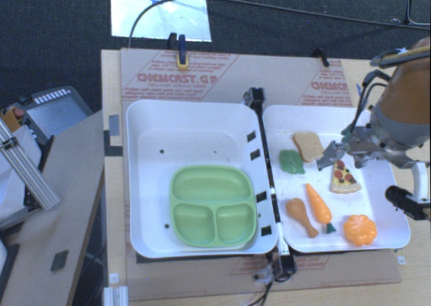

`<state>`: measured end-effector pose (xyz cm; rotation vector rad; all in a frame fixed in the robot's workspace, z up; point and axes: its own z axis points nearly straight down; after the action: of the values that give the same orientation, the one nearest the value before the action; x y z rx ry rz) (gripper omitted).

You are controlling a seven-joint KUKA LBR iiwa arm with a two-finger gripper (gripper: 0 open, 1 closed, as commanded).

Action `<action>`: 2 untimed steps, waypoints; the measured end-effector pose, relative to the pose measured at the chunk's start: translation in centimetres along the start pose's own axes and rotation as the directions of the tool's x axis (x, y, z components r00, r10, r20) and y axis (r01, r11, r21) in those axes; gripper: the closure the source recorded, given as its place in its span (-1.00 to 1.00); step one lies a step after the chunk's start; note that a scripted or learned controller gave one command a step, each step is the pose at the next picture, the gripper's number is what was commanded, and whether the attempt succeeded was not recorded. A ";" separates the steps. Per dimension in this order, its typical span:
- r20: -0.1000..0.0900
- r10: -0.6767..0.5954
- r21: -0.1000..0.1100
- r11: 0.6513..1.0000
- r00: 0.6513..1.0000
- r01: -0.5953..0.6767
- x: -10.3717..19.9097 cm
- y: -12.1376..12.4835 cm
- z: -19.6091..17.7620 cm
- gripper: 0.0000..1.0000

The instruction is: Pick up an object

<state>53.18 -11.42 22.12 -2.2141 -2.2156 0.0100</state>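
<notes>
Right bin [404, 234]: pizza slice [345, 178] just below pincer [335, 154].

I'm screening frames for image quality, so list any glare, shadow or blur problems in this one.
Camera view: even, soft lighting with faint shadows under the toy food; strong glare washes out the shiny sheet at the top; the white bins are bright but keep their edges; the gripper by the pizza slice is slightly soft; the green tray is sharp.
</notes>
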 end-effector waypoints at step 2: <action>0.001 -0.001 -0.008 1.000 1.000 0.001 0.3 -0.1 5.6 -1.00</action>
<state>53.07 -11.13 16.56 -2.2179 -2.2208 0.0026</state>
